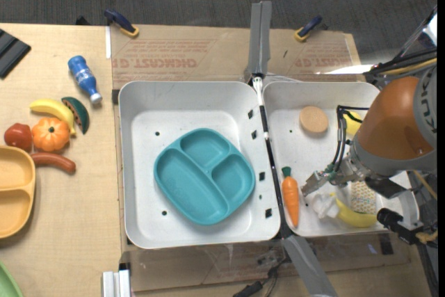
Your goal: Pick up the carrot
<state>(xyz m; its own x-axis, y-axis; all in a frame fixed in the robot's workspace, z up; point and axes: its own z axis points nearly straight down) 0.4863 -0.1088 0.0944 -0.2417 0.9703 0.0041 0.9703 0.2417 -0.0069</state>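
Observation:
An orange carrot (290, 199) with a green top lies along the left wall of the right bin (278, 123), pointing toward the front edge. My gripper (320, 182) hovers just to its right, low over the bin floor, and nothing sits between its fingers that I can make out. The arm's orange band and grey wrist cover the right part of that bin.
A teal divided plate (204, 175) lies in the left bin (136, 170). The right bin also holds a round tan cookie (313, 119), a banana (354, 217) and a white crumpled item (321, 205). Toy fruit, a blue bottle (84, 78) and an orange tray (15, 193) sit on the bench at left.

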